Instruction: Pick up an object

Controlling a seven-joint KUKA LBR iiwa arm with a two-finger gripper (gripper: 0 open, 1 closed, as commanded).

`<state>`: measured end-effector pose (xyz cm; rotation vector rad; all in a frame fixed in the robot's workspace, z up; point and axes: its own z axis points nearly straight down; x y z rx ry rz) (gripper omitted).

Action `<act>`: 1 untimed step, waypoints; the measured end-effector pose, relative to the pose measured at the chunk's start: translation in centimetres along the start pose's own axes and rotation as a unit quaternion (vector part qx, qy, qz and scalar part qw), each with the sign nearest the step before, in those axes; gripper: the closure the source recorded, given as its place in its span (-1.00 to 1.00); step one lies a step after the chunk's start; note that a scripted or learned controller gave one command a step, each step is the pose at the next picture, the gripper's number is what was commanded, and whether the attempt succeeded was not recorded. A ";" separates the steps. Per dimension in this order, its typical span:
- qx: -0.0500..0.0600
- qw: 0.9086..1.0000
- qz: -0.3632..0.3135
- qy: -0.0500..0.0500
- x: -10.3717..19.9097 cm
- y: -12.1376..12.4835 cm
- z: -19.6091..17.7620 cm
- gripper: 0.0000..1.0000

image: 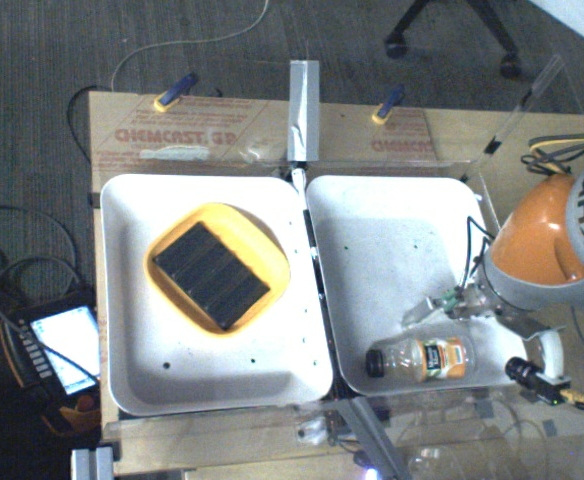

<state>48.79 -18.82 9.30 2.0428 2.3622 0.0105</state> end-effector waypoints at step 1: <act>0.010 0.979 0.206 0.002 -3.7 7.2 -3.6 -1.00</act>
